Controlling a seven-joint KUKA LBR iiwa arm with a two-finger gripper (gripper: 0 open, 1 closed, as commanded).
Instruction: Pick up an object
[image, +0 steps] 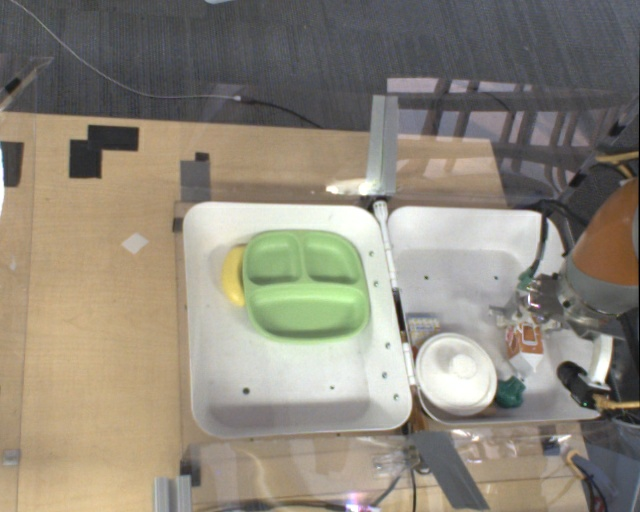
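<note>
At the right edge of the frame, the gripper (528, 318) hangs in the right bin (450, 250) over a small orange packet (524, 341); whether it is open cannot be told. A white bowl (456, 373) sits nearby.

Counting as we go: two white bins on the bench, the left bin (215, 380) and the right bin (450, 250). In the left one, one green divided plate (303, 283) with three compartments, and one yellow thing (232, 277) peeking from under its left edge. Over to the right one: one white round lidded container (456, 373), one small green item (511, 393) just beside it, one orange-and-white packet (524, 340), and one small printed card (424, 326).
</note>
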